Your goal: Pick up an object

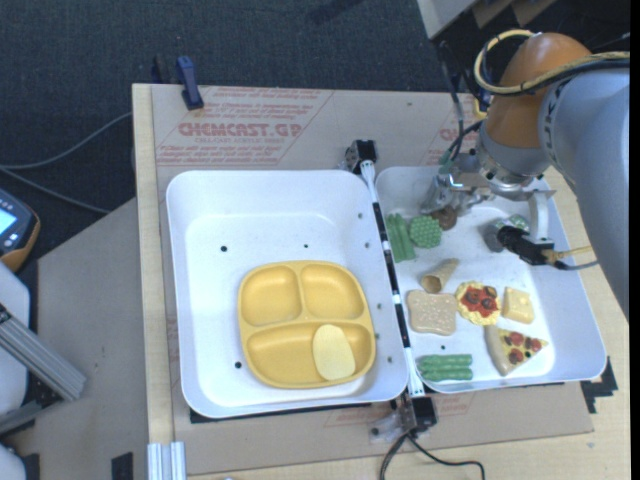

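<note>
The gripper (447, 206) was seen lowered into the right bin (580, 318), apparently above a brown item (440, 218) beside the green piece (424, 232); finger state could not be told.

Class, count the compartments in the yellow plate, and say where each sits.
3. Two small compartments sit side by side along the far edge of the plate; one wide compartment spans the near side, with a pale oval piece lying in it.

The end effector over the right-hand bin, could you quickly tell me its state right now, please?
End effector: low over the right bin, just above the green toy food; open or closed cannot be told, and no object is visibly held.
</note>
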`<state>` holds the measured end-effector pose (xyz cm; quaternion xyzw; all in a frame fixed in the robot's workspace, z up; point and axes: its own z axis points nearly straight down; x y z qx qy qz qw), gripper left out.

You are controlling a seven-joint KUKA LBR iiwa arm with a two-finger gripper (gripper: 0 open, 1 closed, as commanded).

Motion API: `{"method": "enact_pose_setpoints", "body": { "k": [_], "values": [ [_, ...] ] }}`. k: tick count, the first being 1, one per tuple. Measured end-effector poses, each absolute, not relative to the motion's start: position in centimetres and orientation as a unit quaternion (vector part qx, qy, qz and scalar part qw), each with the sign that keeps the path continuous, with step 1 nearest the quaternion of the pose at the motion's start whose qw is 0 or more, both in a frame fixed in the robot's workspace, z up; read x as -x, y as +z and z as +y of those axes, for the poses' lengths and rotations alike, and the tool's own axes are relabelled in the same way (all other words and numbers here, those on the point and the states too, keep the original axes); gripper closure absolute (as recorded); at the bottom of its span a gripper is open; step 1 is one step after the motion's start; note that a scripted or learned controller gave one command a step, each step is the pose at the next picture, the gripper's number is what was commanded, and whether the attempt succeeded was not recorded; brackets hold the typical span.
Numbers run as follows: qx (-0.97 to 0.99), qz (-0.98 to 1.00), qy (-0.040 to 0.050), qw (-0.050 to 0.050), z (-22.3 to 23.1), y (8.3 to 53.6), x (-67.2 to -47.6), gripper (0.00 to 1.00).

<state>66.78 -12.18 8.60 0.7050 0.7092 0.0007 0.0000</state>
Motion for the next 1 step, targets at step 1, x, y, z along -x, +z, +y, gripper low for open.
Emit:
{"method": "enact_pose_setpoints", "body": {
  "k": [1],
  "values": [
    [-0.703,0.711,0.0041,0.001,-1.34,19.22,-61.19,1.00]
  ]
}}
